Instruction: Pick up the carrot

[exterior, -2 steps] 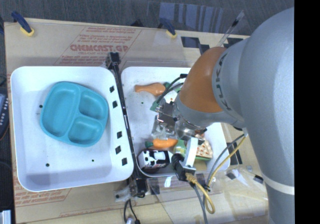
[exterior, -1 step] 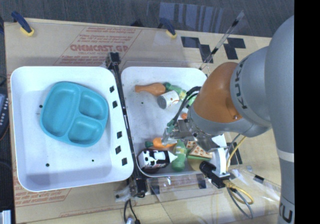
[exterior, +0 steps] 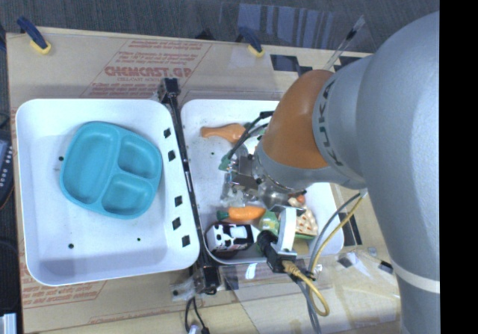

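The carrot (exterior: 246,214), orange with a green end, lies in the right bin (exterior: 200,119) near its front. My gripper (exterior: 244,189) hangs just above the carrot, under the orange-banded wrist, which hides much of it. An orange drumstick-shaped toy (exterior: 223,131) lies at the back of the same bin.
A blue divided plate (exterior: 111,168) sits in the left bin (exterior: 33,198). Beside the carrot are a black-and-white toy (exterior: 228,237) and a pizza slice toy (exterior: 305,224). The black divider clamps (exterior: 179,168) run between the bins. My arm covers the right bin's right half.
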{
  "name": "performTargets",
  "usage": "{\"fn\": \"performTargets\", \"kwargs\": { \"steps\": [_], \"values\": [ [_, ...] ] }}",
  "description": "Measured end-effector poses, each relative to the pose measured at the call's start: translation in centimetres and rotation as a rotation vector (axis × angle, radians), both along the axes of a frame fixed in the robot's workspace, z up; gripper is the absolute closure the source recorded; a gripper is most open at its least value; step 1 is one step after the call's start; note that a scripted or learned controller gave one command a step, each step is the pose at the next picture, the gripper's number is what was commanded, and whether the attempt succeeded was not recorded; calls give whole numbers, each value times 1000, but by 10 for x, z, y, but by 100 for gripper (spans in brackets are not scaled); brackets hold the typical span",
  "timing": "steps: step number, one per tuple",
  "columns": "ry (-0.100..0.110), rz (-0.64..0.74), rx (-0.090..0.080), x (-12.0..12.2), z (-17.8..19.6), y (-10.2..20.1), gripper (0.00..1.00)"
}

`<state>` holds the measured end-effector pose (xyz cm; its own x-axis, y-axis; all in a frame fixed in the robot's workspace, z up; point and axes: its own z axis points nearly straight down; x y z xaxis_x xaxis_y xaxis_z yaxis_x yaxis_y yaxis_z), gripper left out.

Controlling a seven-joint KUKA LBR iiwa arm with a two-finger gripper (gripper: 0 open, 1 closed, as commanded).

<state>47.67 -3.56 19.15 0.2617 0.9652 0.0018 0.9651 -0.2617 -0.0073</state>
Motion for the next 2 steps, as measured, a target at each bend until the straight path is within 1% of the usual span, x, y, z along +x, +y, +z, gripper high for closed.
{"fn": "performTargets", "kwargs": {
  "steps": [1,2],
  "values": [
    [4,132,-1,7,-28,-85,100],
    [3,135,1,8,-28,-83,0]
  ]
}}
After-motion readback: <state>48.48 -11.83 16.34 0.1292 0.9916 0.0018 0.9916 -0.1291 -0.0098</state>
